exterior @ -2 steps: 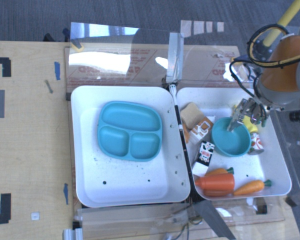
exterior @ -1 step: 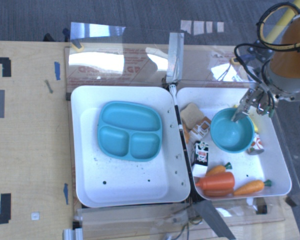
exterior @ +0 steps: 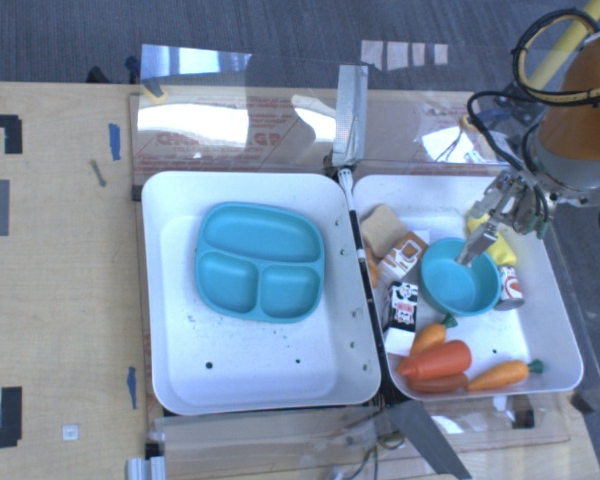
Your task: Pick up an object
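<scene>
A grey-and-orange robot arm (exterior: 570, 118) reaches in from the right over the right-hand bin (exterior: 565, 338) on the tabletop (exterior: 50, 298), its hand (exterior: 485, 230) poised at the back edge of a small blue bowl (exterior: 460, 280). The fingers look slightly apart, with one tip dipping just inside the bowl's rim and nothing visibly held between them.

The bowl sits in a tight cluster: a yellow item (exterior: 504, 252) touches it on the far side, a red-and-white piece (exterior: 511, 288) lies at its right, small printed cartons (exterior: 405, 258) and a black-and-white carton (exterior: 404, 306) crowd its left, and toy carrots (exterior: 442, 358) lie along the near wall. The left-hand bin (exterior: 170, 368) carries only a blue divided plate (exterior: 262, 261).

The risk from here appears to lie in the grip itself. A pinch on a thin, curved rim could slide off, or tip the bowl as it rises. If the outer finger comes down on the yellow item instead, the hand may close on both or neither, and nudge the neighbouring pieces aside.
</scene>
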Robot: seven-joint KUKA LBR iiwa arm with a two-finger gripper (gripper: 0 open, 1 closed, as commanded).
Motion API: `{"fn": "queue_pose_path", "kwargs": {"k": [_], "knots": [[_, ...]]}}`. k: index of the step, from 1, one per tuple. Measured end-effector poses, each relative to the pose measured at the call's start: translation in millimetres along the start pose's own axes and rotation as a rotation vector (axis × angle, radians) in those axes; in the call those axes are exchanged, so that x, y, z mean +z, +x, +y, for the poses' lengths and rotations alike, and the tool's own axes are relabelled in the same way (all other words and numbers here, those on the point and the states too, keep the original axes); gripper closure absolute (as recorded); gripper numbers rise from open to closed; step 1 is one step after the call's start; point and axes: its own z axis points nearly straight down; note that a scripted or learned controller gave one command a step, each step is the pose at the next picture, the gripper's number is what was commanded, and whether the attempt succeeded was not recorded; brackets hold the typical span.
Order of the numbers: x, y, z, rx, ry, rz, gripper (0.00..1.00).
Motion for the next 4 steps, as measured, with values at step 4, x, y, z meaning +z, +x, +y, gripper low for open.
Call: {"fn": "queue_pose_path", "kwargs": {"k": [4], "knots": [[88.8, 20.7, 38.4, -0.174, 0.01, -0.033, 0.0]]}}
